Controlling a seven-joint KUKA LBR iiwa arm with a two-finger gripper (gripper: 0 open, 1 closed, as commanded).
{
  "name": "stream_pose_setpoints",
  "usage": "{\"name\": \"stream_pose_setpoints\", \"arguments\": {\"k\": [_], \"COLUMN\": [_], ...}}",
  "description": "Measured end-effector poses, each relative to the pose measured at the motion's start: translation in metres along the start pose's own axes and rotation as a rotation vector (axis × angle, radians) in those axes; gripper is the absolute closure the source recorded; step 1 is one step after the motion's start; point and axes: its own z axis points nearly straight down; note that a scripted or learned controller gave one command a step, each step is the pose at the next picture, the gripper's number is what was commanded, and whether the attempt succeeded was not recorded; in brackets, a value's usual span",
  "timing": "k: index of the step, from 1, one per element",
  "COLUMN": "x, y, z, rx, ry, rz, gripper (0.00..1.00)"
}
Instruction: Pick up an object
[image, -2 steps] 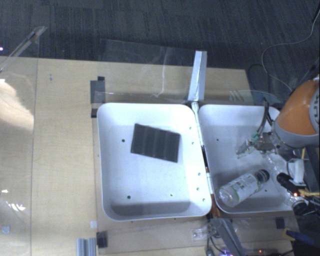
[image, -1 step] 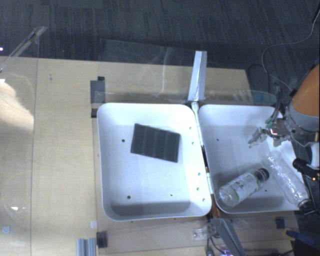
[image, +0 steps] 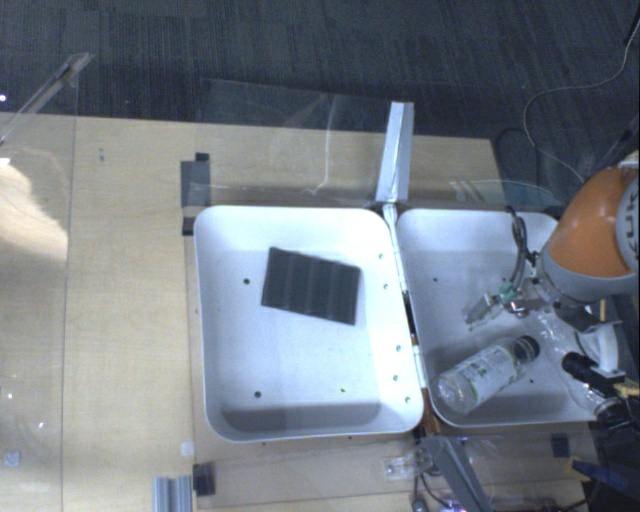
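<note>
Clear bottle (image: 487, 373) lying in right bin (image: 440, 250), just below claw (image: 500, 300)

You can read no text, brand or number anywhere here: the label on the clear bottle (image: 487, 372) lying just below the claw (image: 497, 303) is too blurred to make out, and the dark ribbed pad (image: 311, 286) well to its left bears no markings.
</note>
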Motion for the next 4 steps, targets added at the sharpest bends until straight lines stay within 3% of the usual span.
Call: {"name": "stream_pose_setpoints", "arguments": {"k": [1, 2, 3, 4], "x": [-0.025, -0.042, -0.034, -0.034], "y": [0.083, 0.027, -0.014, -0.010], "z": [0.004, -0.057, 0.000, -0.013], "rx": [0.006, 0.008, 0.000, -0.009], "ry": [-0.002, -0.001, -0.003, -0.006], "rz": [0.119, 0.062, -0.035, -0.036], "gripper": [0.00, 0.00, 0.00, 1.00]}}
